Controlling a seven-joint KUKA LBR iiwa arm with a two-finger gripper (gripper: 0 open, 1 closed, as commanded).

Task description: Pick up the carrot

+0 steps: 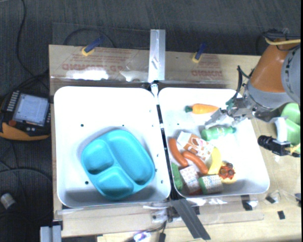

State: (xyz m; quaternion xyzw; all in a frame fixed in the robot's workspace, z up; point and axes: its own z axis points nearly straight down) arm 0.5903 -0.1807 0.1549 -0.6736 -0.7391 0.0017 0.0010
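Observation:
The carrot (203, 108), orange with a green top at its left end, lies on its side near the back of the right bin (252, 155). My gripper (228, 114) hangs just to the right of the carrot and a little nearer the camera, close to it. It is right over a green bottle (218, 131). Nothing shows between the gripper and the carrot. The grey arm with its orange band (272, 74) comes in from the right.
A blue divided plate (118, 163) lies in the left bin (70, 110). The front of the right bin holds two sausages (182, 154), a banana (215, 160), small boxes (197, 144) and other toy food. A green object (292, 120) sits outside on the right.

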